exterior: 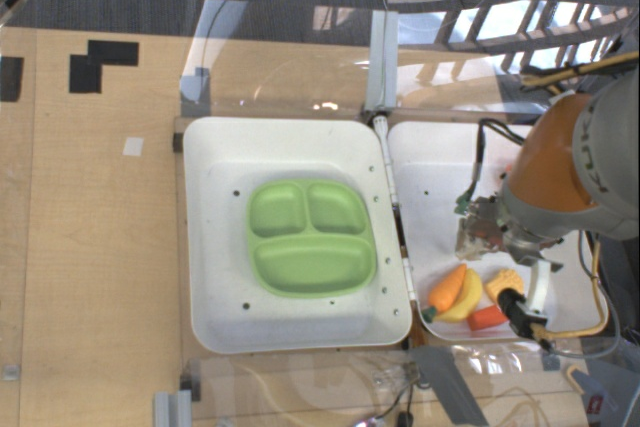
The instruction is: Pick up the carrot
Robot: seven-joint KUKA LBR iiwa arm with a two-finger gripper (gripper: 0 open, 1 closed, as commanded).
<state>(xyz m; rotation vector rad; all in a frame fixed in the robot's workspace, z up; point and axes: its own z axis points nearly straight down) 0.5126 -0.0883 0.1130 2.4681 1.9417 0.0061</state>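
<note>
The carrot (447, 288) is orange and lies tilted near the front left corner of the right bin (430, 165), touching a yellow banana (467, 299). My gripper (480, 235) hangs over the right bin just behind and to the right of the carrot. Nothing shows in its grasp. The grey wrist and orange band (548, 165) rise to the right and cover part of the bin.
A red toy piece (487, 318) and a yellow corn piece (504, 282) lie beside the banana at the bin's front. A green divided plate (310, 237) sits in the left bin (215, 215). A black and white cable part (525, 300) hangs near the front right.
</note>
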